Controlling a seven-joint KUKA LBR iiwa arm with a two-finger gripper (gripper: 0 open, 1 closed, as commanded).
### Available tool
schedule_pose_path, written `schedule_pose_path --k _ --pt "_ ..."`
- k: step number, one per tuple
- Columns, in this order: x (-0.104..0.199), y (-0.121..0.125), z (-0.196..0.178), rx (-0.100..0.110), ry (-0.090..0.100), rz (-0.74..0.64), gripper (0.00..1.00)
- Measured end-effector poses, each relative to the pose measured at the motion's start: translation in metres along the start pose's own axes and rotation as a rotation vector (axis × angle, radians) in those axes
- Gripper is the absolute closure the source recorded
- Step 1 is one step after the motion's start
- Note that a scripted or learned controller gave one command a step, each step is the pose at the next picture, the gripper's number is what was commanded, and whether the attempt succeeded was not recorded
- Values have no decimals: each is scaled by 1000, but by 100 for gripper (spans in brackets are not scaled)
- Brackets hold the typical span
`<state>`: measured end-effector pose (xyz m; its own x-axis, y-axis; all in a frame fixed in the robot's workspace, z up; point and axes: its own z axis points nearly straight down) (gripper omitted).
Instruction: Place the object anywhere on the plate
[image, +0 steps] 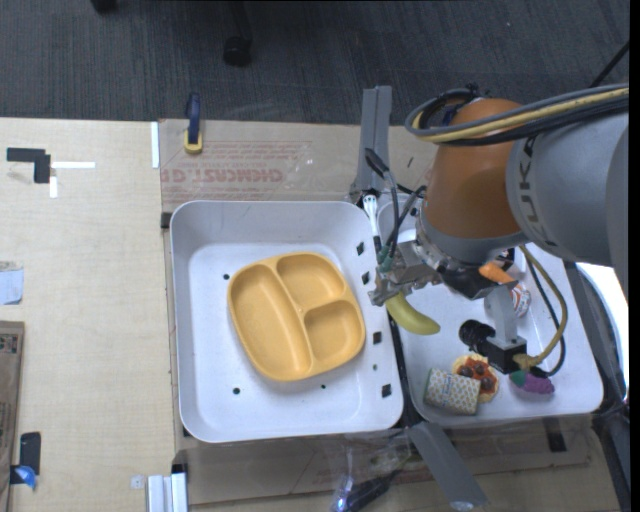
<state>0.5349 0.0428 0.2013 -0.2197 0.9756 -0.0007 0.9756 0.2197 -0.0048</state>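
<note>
A yellow three-compartment plate (295, 315) lies in the left white bin (190, 330). My gripper (386, 292) hangs over the rim between the two bins, just right of the plate's right edge. Its fingers are shut on the upper end of a yellow banana (413, 318). The banana slants down and to the right from the fingers, over the left side of the right bin (575, 400). The arm's orange band and grey wrist cover much of that bin's far part.
In the right bin lie a beige-green sponge block (452, 391), a pizza-slice toy (478, 371), a purple piece (538, 385), an orange piece (494, 270) and a white-red item (517, 298). A blue-yellow clamp (193, 130) sits beyond the left bin.
</note>
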Motion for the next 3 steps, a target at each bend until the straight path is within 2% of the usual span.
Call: schedule_pose_path --k 1,2,3 --pt "25 11 11 -1 0 -172 100" --pt "-13 20 -79 -4 -1 -181 100" --pt "-20 71 -139 -5 -2 -306 100"
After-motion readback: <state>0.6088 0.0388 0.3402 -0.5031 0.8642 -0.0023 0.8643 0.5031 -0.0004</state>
